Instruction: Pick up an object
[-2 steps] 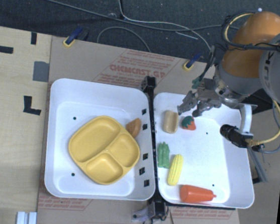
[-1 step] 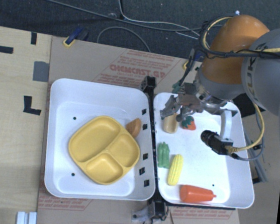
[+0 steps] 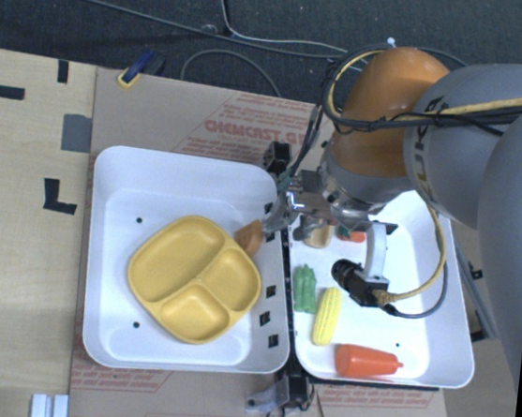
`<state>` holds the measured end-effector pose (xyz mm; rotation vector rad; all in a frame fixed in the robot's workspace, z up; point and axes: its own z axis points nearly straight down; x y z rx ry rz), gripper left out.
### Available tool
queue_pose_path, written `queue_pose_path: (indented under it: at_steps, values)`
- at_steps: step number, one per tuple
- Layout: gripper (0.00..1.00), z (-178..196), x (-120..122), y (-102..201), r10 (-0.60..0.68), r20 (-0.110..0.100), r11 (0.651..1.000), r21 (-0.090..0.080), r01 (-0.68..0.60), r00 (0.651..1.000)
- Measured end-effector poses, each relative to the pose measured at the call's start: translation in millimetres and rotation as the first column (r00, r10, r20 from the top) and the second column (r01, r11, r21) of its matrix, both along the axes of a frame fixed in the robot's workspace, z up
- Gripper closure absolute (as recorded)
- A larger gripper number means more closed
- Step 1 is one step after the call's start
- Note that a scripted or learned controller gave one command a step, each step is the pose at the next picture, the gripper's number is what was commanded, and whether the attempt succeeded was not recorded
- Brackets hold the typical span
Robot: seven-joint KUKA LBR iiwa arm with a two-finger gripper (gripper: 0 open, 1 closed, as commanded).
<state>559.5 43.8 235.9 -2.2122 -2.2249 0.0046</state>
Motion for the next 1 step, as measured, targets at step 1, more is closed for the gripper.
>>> queue_pose_path:
  at_steps: [1]
  values:
    - [1.00,0.9,-22.9,56.8,0.002,0.001,1.000,0.001,-0.002,1.000]
